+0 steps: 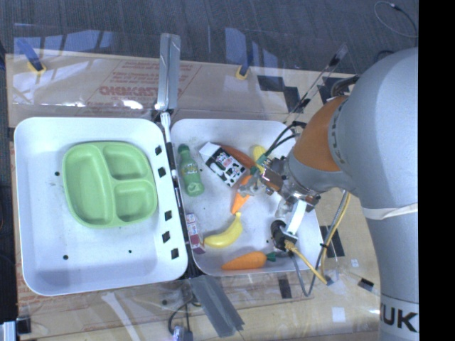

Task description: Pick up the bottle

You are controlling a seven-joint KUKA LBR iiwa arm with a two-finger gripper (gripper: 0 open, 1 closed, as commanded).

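Your gripper (264, 168) sits low in the right bin (213, 130), well apart from the green bottle (189, 169); you cannot tell its opening.

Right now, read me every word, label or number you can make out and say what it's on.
"UK" on the arm's grey base, cut off at the frame's edge.
Red print on the sheet behind the bins: too blurred to read.
Carton and green bottle labels: too small to read.
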